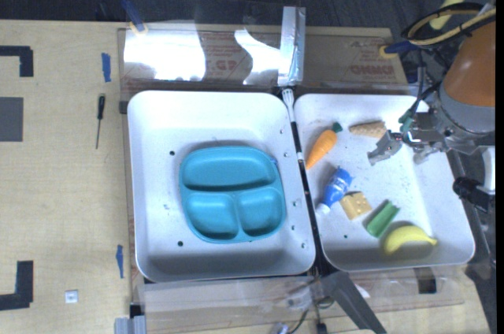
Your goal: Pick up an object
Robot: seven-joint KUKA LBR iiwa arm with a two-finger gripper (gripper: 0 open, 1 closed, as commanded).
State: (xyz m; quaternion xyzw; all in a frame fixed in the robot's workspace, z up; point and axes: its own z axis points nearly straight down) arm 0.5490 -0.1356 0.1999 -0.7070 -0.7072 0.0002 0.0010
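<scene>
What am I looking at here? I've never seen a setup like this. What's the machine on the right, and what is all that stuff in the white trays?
This is one camera fixed above a bench, looking down at a slant. The grey and orange shape at the right is a robot arm; at its tip is a two-finger gripper, its "hand". Its job is to pick up an object.

Two shallow white bins sit side by side. The left bin holds a blue divided plate. The right bin holds toy food and small items: a carrot, a blue bottle, a yellow cracker-like piece, a green piece, a banana and a tan bread-like piece.

The gripper hangs over the right bin near the bread-like piece, with nothing visible between its fingers.
</scene>
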